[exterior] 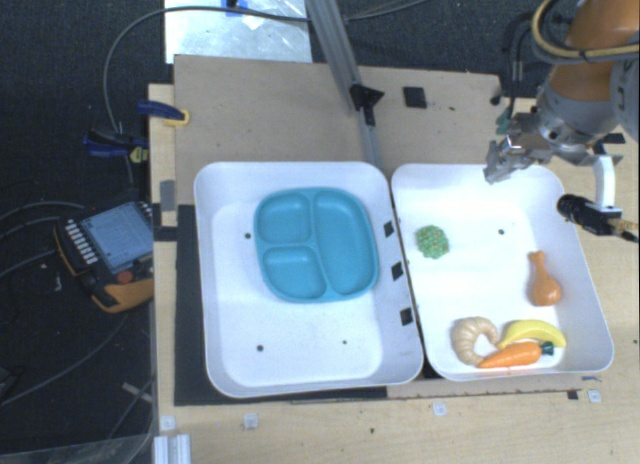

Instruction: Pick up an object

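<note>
2 white bins sit side by side; the right bin (480,252) holds every loose item. The gripper (497,168) hangs over that bin's far edge with nothing visibly in its grasp; how far it is open cannot be told. Nearest is the green broccoli piece (432,241), lying toward the camera and left of the gripper, rounded, with no clear long axis. The orange drumstick (543,280) stands farther off, its long axis running near-to-far, narrow end pointing away.
</note>
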Controlling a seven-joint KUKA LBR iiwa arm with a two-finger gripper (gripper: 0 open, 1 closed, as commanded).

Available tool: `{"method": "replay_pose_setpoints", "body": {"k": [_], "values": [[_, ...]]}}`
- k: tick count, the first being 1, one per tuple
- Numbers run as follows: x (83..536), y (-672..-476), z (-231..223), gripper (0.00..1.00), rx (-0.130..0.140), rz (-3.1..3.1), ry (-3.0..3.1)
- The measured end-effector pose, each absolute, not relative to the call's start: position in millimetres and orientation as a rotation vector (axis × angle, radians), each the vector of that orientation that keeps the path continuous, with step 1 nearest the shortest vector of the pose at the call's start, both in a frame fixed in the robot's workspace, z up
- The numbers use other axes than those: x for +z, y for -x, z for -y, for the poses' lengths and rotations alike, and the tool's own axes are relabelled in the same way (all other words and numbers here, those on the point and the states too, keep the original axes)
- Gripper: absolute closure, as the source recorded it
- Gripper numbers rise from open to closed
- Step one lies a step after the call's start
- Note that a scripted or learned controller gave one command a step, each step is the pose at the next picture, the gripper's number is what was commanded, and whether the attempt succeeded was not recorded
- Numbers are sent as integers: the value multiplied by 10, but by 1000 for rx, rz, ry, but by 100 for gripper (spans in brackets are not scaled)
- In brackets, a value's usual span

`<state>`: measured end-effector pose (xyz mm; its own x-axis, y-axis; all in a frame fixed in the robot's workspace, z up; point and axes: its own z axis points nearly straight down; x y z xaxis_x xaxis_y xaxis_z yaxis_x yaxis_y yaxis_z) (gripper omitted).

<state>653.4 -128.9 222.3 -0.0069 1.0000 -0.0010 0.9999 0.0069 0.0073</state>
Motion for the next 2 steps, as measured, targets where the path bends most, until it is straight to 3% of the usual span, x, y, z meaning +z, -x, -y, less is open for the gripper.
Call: {"method": "replay_pose_setpoints", "body": {"k": [1,2], "values": [[2410,-6546,1288,100,5,-2227,-2211],[2493,-6477,736,100,4,-2232,-2210]]}}
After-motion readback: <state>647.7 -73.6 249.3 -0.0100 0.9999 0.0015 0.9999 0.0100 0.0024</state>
